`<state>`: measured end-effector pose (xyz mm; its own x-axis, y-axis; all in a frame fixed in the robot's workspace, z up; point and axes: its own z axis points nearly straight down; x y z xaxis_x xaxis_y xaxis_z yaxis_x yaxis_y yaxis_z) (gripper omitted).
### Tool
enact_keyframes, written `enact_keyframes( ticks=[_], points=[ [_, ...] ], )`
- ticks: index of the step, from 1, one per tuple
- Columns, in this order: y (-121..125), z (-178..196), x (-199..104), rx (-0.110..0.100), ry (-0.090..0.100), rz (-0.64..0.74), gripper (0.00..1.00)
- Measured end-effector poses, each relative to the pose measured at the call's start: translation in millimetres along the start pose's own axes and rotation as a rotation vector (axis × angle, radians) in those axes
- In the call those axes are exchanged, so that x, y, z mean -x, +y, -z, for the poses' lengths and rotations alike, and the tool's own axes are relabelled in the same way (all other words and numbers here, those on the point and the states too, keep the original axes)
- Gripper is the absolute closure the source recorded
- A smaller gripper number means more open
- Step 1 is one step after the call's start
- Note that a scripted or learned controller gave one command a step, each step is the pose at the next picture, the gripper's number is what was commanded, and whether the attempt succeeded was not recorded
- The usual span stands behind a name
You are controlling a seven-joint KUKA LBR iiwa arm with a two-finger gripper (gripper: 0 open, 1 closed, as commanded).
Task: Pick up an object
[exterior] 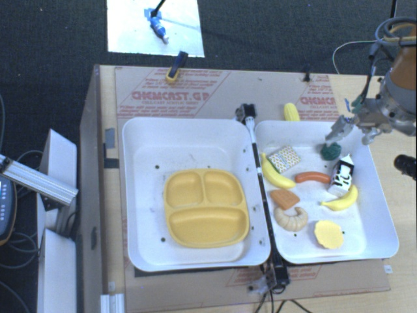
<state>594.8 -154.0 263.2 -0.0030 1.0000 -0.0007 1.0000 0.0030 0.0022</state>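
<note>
My gripper (355,133) hangs over the far right corner of the right bin (384,230), open, with nothing between its fingers. A dark green object (331,151) lies just below its left finger (338,130). A black and white object (343,172) sits a little nearer the front, beside a red-orange sausage (313,177). Also in this bin are two bananas (276,175) (342,200), a checkered block (283,156), an orange piece (285,198), a croissant (291,218) and a yellow disc (329,235).
The left bin (140,142) holds a yellow divided plate (206,207). A small yellow item (291,112) rests at the right bin's far rim. A black clamp (246,113) and rail run between the bins. Cables hang at the upper right.
</note>
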Motion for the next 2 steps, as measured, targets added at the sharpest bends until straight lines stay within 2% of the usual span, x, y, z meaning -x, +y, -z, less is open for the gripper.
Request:
enact_keyframes(
  ticks=[1,2],
  points=[
    [54.4,-60.4,36.7,0.000,-0.001,-0.001,0.00],
    [63.9,-179.4,52.6,-0.002,0.000,-0.001,0.00]
  ],
)
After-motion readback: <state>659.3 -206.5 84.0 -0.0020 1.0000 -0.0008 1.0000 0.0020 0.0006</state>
